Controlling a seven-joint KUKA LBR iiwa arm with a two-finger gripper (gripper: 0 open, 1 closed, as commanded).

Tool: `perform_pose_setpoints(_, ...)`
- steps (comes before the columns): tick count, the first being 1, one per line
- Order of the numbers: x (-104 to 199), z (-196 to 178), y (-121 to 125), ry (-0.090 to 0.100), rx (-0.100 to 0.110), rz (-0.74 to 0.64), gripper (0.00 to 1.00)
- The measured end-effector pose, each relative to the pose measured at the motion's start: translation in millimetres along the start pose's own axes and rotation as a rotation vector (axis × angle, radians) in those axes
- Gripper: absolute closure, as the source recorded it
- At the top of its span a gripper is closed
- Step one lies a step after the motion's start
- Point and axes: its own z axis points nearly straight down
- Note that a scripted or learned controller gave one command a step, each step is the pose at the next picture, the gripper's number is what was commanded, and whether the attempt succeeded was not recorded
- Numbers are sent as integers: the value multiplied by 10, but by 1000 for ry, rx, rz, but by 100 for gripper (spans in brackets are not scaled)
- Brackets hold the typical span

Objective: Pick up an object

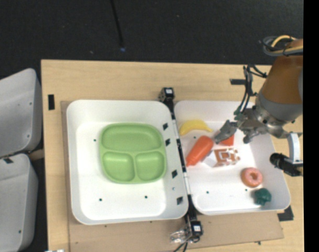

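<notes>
Hovering over the right bin (285, 185), the gripper (234, 131) hangs with fingers apart above the carrot (199, 149), holding nothing.

The gripper (234, 132) covers part of a small orange block (228, 139); at three o'clock the arm (283, 85) runs out of view.

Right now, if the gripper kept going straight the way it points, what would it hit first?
The gripper points down and leftward in the right bin. The carrot looks like the first thing in line, with the banana just beyond to one side. Depth is uncertain.
</notes>
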Motion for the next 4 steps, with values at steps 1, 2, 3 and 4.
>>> perform_pose_setpoints(1, 2, -67, 27, -2, -13, -3, 0)
perform_pose_setpoints(2, -41, 440, 129, -3, -10, 0, 0)
perform_pose_setpoints(3, -84, 816, 126, -8, -22, 0, 0)
perform_pose_setpoints(4, -109, 1064, 159, -7, -22, 3, 0)
